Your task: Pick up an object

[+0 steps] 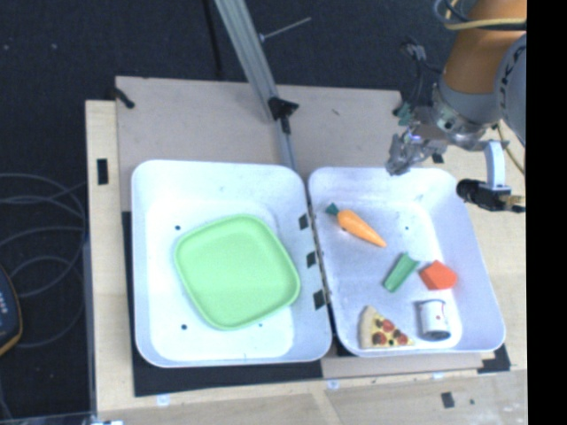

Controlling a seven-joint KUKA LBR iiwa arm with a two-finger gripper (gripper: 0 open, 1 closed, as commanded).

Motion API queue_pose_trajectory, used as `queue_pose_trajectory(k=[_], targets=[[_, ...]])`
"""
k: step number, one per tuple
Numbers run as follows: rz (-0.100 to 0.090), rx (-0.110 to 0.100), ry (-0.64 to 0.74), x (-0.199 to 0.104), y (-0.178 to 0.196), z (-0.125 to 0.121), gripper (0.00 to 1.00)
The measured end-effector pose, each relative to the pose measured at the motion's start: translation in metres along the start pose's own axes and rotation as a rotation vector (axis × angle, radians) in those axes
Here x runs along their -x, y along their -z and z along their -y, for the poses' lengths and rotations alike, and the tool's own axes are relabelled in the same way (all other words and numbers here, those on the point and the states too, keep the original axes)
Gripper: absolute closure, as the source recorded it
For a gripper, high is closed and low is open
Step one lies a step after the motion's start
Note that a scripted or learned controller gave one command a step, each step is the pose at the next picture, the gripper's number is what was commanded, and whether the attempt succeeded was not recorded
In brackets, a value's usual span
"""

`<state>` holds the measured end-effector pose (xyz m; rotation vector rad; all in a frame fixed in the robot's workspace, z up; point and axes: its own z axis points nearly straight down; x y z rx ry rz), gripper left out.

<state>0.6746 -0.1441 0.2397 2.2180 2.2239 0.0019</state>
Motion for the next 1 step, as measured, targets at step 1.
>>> queue_pose_trajectory(k=[1], targets=[[0.0,-0.001,0.0,-0.0434,-0.001,-0.0085,1.0]])
